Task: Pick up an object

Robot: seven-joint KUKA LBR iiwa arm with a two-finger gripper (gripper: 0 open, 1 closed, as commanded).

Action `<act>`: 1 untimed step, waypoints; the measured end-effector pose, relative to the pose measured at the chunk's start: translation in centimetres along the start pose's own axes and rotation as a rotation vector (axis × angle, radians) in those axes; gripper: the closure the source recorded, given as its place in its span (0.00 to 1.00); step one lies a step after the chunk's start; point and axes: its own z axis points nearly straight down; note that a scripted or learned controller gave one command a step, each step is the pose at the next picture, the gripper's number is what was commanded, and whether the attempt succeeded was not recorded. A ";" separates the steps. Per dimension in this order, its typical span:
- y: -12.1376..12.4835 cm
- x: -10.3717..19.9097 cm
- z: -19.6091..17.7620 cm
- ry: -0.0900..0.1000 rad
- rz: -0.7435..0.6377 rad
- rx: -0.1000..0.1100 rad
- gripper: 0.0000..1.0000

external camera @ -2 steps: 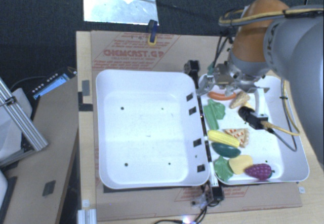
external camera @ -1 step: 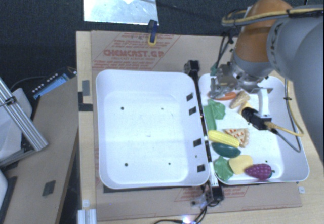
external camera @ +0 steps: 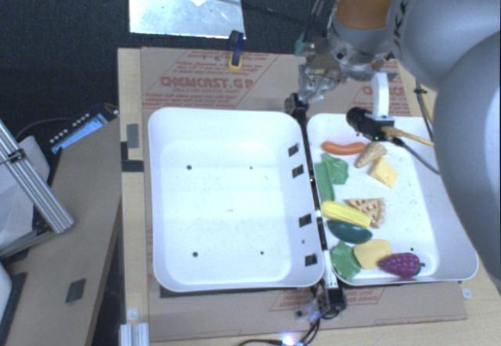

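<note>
The left bin (external camera: 227, 203) sits on the desk (external camera: 94, 203) with nothing for the task in it; the toy food lies in the right bin (external camera: 446, 235), crowded along that bin's left wall and toward its near edge. Against the divider lies a green leafy piece (external camera: 332, 172), then a yellow corn cob (external camera: 346, 214) over a dark green piece (external camera: 350, 232), a waffle-patterned wedge (external camera: 368, 207), a yellow lump (external camera: 370, 252) and a purple grape cluster (external camera: 400, 263) at the near edge. Toward the far edge lie an orange sausage (external camera: 344, 147), a tan piece (external camera: 370, 155) and a yellow cheese wedge (external camera: 383, 173). The gripper (external camera: 313, 90) hangs above the far end of the divider, near the right bin's far left corner; whether it is wide or narrow I cannot tell. These pieces look light, stiff and smooth, likely to slip or roll. The cheese wedge, standing a little apart, seems the easiest: pinch across its flat sides.
</note>
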 end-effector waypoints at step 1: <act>0.9 8.1 -10.5 0.003 -0.003 0.000 1.00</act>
